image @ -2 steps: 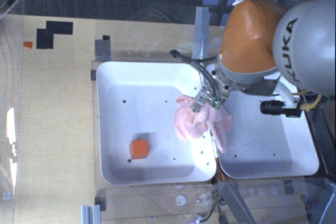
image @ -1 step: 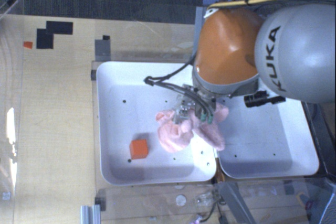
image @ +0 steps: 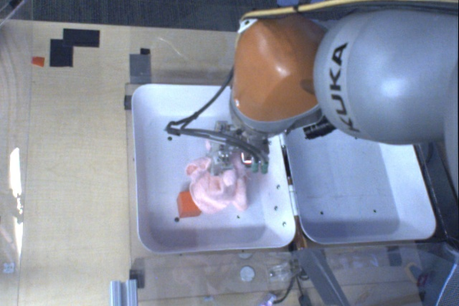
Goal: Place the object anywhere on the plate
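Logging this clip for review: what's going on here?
The KUKA arm reaches in from the right and hangs over the left bin. Its gripper sits right above a pale pink crumpled object, with a small orange piece beside it. Whether it has a grip on anything can't be seen.

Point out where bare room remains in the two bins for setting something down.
The right white bin shows open floor along its near wall, though the grey arm overhangs its far part. The left white bin is bare along its left wall and far-left corner. Its middle is crowded: soft pink object, small orange block, gripper above them.
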`<state>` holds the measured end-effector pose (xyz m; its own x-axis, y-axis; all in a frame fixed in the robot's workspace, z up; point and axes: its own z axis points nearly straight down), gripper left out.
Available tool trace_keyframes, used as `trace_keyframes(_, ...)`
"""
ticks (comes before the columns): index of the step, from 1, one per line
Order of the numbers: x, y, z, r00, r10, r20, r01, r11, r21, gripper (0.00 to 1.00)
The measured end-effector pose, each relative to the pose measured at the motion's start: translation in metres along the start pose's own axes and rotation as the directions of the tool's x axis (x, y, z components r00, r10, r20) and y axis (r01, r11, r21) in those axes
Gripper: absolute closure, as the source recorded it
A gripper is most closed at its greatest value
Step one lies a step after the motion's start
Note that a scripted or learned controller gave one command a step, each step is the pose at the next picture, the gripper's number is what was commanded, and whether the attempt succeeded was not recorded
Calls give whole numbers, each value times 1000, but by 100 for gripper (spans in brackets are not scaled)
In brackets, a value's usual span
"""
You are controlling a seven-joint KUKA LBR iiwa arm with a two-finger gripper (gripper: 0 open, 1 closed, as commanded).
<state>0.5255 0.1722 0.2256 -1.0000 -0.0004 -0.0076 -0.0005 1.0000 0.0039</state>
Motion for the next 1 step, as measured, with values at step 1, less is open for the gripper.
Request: trace_keyframes(1, 0, 0, 0, 1000, 0, 0, 0, 1000, 0, 0)
